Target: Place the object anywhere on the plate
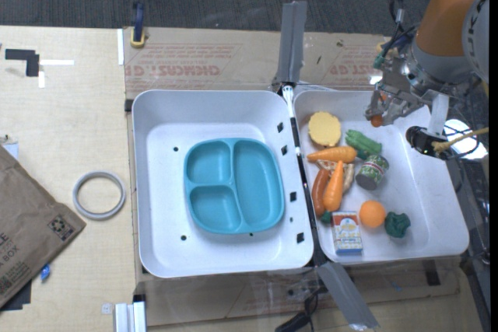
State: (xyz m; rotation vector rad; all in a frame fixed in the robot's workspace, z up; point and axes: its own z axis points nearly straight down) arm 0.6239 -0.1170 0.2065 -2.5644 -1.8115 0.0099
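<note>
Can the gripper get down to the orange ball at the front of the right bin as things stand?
Probably yes. The orange ball lies uncovered with bin floor around it, the green piece close on one side. The gripper hangs over the same bin's far end with nothing in between.

Teal plate (pixel 234 186), white bins (pixel 148 167), orange carrots (pixel 331 155), green broccoli (pixel 398 224).

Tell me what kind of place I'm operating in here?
Likely a robotics lab pick-and-place bench: two white bins, a teal plate, toy food like a carrot, and a cardboard-covered benchtop.
</note>
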